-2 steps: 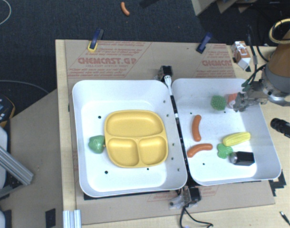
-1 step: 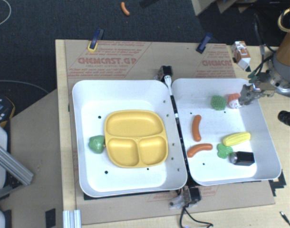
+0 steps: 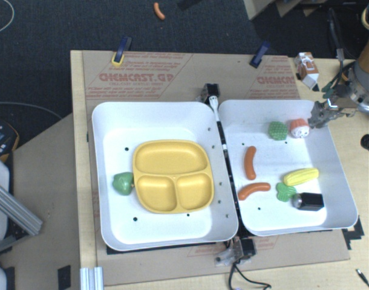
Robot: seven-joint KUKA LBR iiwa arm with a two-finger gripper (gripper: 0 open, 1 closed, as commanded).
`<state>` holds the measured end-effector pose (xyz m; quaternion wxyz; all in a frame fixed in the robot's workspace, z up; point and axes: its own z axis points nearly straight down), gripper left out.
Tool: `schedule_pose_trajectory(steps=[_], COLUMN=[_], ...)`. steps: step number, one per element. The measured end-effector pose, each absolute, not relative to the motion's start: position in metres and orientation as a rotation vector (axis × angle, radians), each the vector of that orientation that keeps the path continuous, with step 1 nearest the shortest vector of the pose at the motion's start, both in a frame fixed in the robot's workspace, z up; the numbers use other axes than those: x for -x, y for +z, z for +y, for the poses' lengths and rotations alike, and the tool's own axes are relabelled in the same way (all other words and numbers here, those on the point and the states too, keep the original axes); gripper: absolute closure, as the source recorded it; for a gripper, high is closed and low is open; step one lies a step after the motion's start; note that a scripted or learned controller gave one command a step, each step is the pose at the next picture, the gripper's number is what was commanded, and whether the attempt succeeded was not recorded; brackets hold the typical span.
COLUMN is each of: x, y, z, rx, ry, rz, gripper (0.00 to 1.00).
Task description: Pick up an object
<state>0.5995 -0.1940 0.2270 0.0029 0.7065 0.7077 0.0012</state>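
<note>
Robot gripper [image 3: 320, 115] hovers at the right bin's [image 3: 342, 180] far edge, beside a red-and-white toy [image 3: 299, 128]; finger state unclear.

Left bin [image 3: 106, 132]: yellow divided tray [image 3: 172, 175], green ball [image 3: 123, 183] touching its left edge. Right bin [image 3: 336, 162]: two sausages [image 3: 250, 162], corn cob [image 3: 301, 176], black block [image 3: 309, 201]. Claw [image 3: 320, 115] at the right bin's upper right rim.

A stray orange sausage [image 3: 159, 11] lies on the dark floor beyond the clamped cardboard sheet [image 3: 172, 71].
</note>
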Motion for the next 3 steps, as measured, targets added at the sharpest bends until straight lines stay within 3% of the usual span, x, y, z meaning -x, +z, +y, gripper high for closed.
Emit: schedule_pose_trajectory(steps=[1, 3], x=[-0.604, -0.585], y=[0.228, 0.234], z=[-0.140, -0.045], rx=[-2.217, -2.218], ry=[0.001, -0.001], rz=[2.228, 2.229], gripper=[1.00, 1.00])
